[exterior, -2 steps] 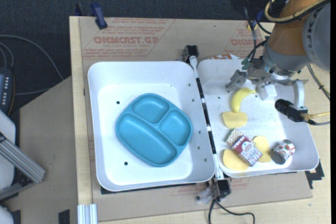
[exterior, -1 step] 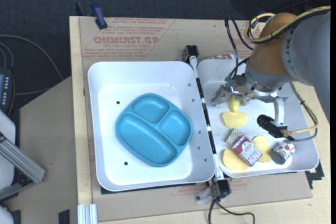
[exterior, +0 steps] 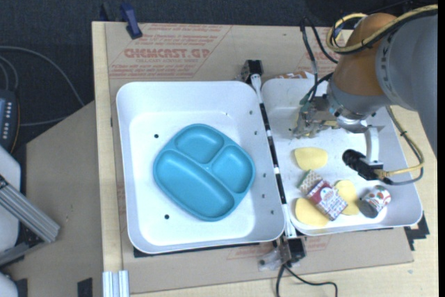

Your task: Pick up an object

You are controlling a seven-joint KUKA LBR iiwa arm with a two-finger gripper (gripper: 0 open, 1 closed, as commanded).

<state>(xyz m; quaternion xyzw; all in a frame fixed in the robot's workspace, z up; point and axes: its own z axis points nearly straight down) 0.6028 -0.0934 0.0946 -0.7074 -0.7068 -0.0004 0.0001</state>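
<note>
1. Camera view: two white bins sit side by side on a brown cardboard sheet (exterior: 188, 45) printed with red lettering. Landmark for all positions below: the black divider strip (exterior: 271, 149) where the bins meet.
2. Left of the divider, the left bin (exterior: 139, 108) holds a blue sectioned plate (exterior: 203, 170), lying flat near the bin's centre.
3. Right of the divider, the right bin (exterior: 417, 209) holds the loose items. A pale yellow piece (exterior: 310, 157) lies just right of the divider, mid-bin.
4. Further down, a red-and-white patterned packet (exterior: 324, 196) rests against a second yellow piece (exterior: 311, 212) and a third yellow piece (exterior: 347, 195).
5. A small can with a red label (exterior: 375, 201) lies furthest from the divider, near the bin's lower right corner.
6. Gripper (exterior: 311, 118) is low over the upper part of the right bin, above the first yellow piece. Finger state: cannot tell; cables and the arm body obscure the tips.
7. A black part (exterior: 361, 163) of the arm and yellow cabling overhang the bin.
8. Surroundings: dark carpet; a blue clip (exterior: 130, 20) at the cardboard's upper left edge.
</note>
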